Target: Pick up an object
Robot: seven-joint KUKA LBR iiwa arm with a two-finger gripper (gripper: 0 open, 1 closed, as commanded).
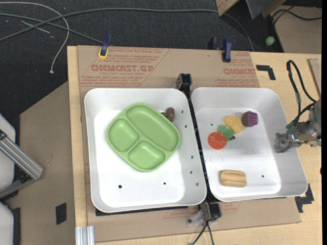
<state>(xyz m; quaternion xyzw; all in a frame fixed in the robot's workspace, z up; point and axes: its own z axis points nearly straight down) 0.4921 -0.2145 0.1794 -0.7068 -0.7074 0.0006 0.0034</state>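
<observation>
Nearest the camera among the loose things is a tan bread-roll-shaped toy [233, 178], lying on the floor of the right bin [265, 185] toward its near edge, apart from the rest. Farther in, a cluster sits close together: a red tomato-like ball [216, 141] just left of a small green piece [226, 130], a yellow corn-like piece [234, 123] touching that green piece, and a purple toy [249, 118] just right of the yellow one at the far end of the group. To the left, the left bin [102, 157] holds a green divided plate [143, 136] with three compartments, lying tilted across the bin's middle; a small brown object [169, 114] rests just beside the plate's far right rim, near the wall between the two bins. Both bins sit on a cardboard sheet [153, 65] clamped at its far edge by two blue clips. At the right edge of the right bin, the gripper [284, 141] hangs over the bin's rim, well apart from every toy; whether its jaws are open or closed cannot be told at this size and angle, and nothing shows between them.
</observation>
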